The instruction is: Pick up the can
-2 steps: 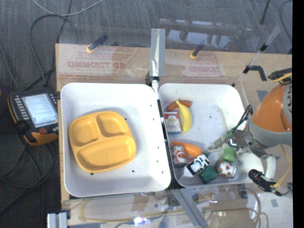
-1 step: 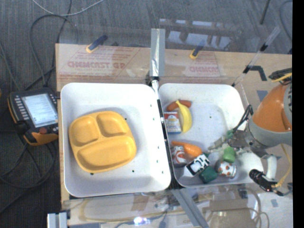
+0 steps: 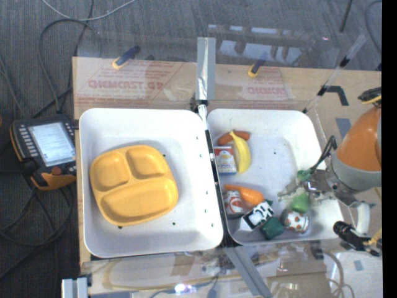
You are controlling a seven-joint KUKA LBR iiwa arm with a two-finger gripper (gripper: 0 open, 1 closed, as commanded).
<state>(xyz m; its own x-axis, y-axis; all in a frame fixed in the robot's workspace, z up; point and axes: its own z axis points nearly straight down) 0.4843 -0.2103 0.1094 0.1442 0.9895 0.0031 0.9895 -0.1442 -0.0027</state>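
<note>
A small red-and-white can [image 3: 233, 202] lies in the right bin [image 3: 279, 143] against its left wall, just under an orange carrot [image 3: 249, 195]. My gripper [image 3: 296, 191] hangs over the bin's right side, at the end of the grey arm with the orange band [image 3: 363, 146]. It is well to the right of the can and apart from it, above a small green object [image 3: 299, 202].
In the right bin lie a banana [image 3: 242, 152], a small carton [image 3: 225, 159], a black-and-white item [image 3: 258, 215], a dark green block [image 3: 272, 229] and a round patterned ball [image 3: 297, 221]. A yellow divided tray [image 3: 133, 183] lies in the left bin [image 3: 99, 124].
</note>
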